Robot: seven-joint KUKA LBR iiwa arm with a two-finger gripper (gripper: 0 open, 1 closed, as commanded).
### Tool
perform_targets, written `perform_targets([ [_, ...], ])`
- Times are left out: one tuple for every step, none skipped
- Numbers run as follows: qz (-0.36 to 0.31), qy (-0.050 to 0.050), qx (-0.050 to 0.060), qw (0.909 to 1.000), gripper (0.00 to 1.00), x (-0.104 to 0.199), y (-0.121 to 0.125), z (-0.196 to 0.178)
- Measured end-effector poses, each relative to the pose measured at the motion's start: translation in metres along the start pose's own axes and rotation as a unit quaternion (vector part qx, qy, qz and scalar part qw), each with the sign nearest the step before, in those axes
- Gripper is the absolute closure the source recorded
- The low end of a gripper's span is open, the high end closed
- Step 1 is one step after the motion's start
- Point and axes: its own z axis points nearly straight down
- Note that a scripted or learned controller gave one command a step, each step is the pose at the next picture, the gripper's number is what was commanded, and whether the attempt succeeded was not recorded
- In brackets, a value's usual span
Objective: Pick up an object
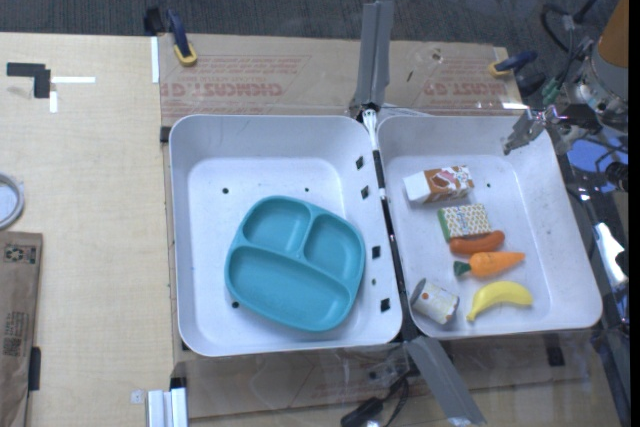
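Camera view, reading from the left: I see a teal divided plate (295, 262) in the left bin (190, 215). The right bin (560, 215) holds a small carton (438, 184), a patterned packet (465, 219), a carrot (495, 263) and a banana (500, 297). My gripper (527, 127) hangs over that bin's far right corner; whether it holds anything I cannot tell. The carton lies nearest, down-left of it, long axis running left-right.

The hand (524, 130) hovers over the right bin's (560, 245) far corner; a teal plate (295, 262) fills the left bin (200, 215).
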Motion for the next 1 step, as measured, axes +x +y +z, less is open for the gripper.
perform_targets([
  [0.0,0.0,0.0,1.0,0.0,0.0577,-0.0528,0.0896],
])
